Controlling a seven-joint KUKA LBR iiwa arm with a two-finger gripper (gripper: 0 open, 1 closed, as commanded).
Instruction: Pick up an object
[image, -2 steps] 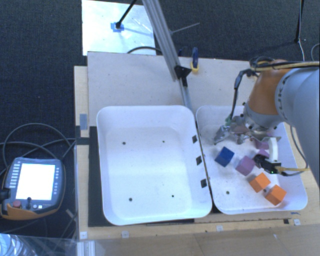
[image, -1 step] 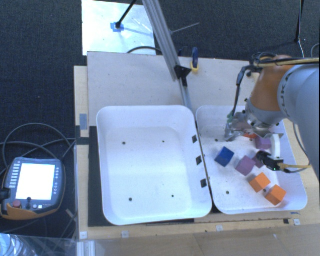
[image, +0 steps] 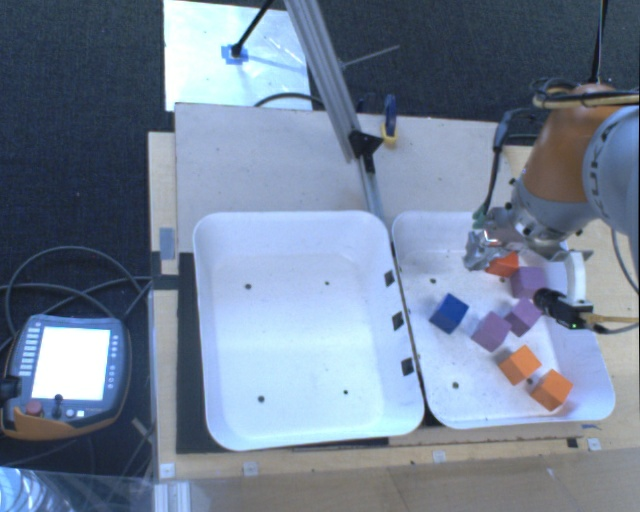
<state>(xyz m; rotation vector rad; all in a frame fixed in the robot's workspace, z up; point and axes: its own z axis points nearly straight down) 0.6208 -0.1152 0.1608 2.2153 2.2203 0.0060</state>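
The bench (image: 280, 160) carries two shallow white bins side by side. The left bin (image: 215, 300) sits toward the teach pendant (image: 65, 375), which lies off the bench edge with its cable looping around it. The right bin (image: 425, 240) holds all the blocks. The KUKA arm (image: 585, 150), grey with an orange band, reaches in from the right and comes down over the far part of the right bin. Its gripper (image: 484, 248) sits low, just beside an orange block (image: 503, 265) that is partly covered by it; whether it is clenched or released cannot be told.

A blue cube (image: 449, 313) lies near the bin's middle. Three purple blocks (image: 508, 318) cluster beside it, toward the arm. Two orange cubes (image: 535, 377) rest near the bin's near right corner, close together.
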